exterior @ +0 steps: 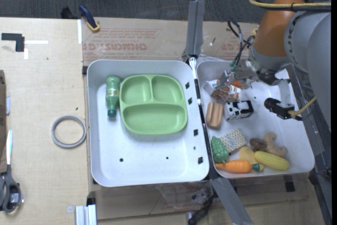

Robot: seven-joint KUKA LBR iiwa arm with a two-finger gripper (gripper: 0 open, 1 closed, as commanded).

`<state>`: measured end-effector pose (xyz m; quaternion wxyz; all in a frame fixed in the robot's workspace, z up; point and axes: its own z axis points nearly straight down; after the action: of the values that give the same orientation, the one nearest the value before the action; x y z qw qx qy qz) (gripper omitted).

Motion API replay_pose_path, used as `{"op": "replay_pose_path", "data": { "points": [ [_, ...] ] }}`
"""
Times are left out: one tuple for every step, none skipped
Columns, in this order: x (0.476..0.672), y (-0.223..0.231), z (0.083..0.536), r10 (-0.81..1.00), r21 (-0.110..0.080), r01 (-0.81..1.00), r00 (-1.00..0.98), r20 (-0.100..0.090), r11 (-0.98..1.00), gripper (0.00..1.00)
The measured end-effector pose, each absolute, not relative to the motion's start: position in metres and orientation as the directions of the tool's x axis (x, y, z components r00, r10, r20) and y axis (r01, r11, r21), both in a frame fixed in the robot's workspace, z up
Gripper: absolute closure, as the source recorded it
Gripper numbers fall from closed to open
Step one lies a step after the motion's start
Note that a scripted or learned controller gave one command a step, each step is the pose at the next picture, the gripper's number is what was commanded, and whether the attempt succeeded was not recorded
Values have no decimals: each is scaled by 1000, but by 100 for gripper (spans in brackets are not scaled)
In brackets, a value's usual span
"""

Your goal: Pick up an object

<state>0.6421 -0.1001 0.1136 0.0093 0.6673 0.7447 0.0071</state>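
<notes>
Two white bins [100,129], one green tray [154,104], one bottle [112,94], one carrot [235,166], one corn cob [271,160].

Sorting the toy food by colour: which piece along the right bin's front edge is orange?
The carrot, lying at the front wall of the right bin. The corn cob beside it is yellow, and the leafy piece is green.

two white bins sit mid-frame. the left bin [100,163] holds a green divided plate [154,104] and a green bottle [112,95]. the right bin [295,137] holds toy food; the gripper [230,77] hangs over its upper left.
</notes>
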Motion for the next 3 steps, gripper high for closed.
{"op": "replay_pose_path", "data": {
  "points": [
    [658, -96, 150, 959, 1, 959, -285, -3, 285, 0],
    [650, -95, 107, 976, 23, 976, -216, -2, 216, 0],
    [647, -120, 134, 875, 2, 875, -485, -3, 485, 0]
  ]
}}
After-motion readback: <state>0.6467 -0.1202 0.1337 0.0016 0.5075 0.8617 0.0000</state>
